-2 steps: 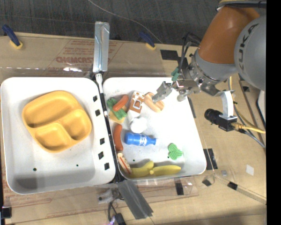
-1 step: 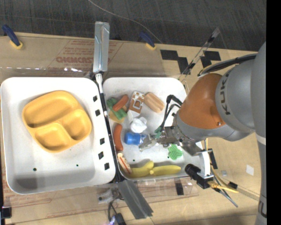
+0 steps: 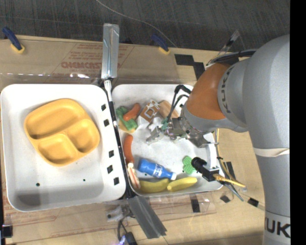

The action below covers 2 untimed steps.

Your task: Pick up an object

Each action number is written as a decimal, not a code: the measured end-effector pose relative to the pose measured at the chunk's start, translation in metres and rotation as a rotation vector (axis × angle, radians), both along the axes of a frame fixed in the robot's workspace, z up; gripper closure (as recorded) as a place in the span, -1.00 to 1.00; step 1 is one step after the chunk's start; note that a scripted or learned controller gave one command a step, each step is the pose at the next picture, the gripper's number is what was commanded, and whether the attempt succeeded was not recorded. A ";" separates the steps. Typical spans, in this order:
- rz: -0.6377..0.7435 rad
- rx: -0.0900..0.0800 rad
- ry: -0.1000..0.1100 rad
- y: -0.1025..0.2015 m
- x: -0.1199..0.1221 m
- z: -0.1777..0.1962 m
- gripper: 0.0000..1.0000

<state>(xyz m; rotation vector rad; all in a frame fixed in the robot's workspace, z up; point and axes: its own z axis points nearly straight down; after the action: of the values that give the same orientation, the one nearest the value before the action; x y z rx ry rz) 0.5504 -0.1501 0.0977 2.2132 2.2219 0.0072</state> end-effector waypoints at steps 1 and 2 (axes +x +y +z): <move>0.089 0.000 0.007 -0.012 0.021 -0.006 -1.00; 0.585 -0.003 0.004 0.028 -0.013 0.087 -1.00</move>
<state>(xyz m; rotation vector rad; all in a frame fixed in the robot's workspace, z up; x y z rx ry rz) 0.5373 -0.1224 0.1847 1.4799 2.7677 0.0010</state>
